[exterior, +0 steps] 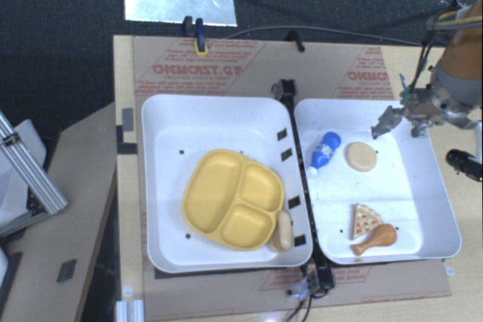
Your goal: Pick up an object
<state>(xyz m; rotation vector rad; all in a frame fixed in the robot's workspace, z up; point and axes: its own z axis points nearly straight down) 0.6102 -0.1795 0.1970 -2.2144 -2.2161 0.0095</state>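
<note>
two white bins sit side by side on the surface (98, 162). the left bin (162, 124) has a yellow tray (234, 197) in it, with three hollow parts. a small tan bread roll (283, 230) lies just beside the tray, touching its near right edge.

the right bin (430, 192) has four small things in it. a blue and white bottle (325, 149) lies on its side near the bin's left wall. a round tan cookie (361, 157) lies just to the right of the bottle, close but not touching. nearer to us a pizza slice (365, 219) lies flat, and a brown chicken leg (375, 238) lies right by it at its near edge (they look like they touch).

the grey arm (460, 49) comes in from the right. its jaws (401, 124) are up over the far right part of the right bin, a bit to the right of the cookie and farther away. the two fingers (385, 122) are spread apart, and nothing is between them. none of the toys is touching the jaws.
</note>
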